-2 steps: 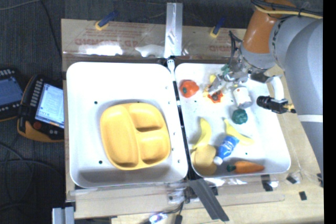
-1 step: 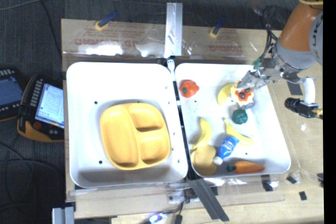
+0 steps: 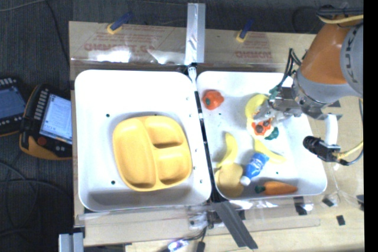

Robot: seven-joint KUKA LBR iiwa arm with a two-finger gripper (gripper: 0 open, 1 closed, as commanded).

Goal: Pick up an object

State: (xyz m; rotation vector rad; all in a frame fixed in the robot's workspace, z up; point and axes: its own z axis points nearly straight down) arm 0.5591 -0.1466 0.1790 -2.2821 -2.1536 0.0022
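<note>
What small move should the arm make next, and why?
Probably lower a little: the gripper hangs over the small orange and red toy in the right white bin, with nothing visibly held between its fingers.

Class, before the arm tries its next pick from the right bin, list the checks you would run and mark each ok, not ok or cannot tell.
1. Claw is over the right bin: ok.
2. A target sits under it, the small orange and red toy: ok.
3. Claw opening: cannot tell.
4. Target is free of neighbours: not ok, the yellow piece and a teal piece crowd it.
5. Toy already held: cannot tell.
6. Left bin holds the yellow tray, out of the arm's path: ok.
</note>
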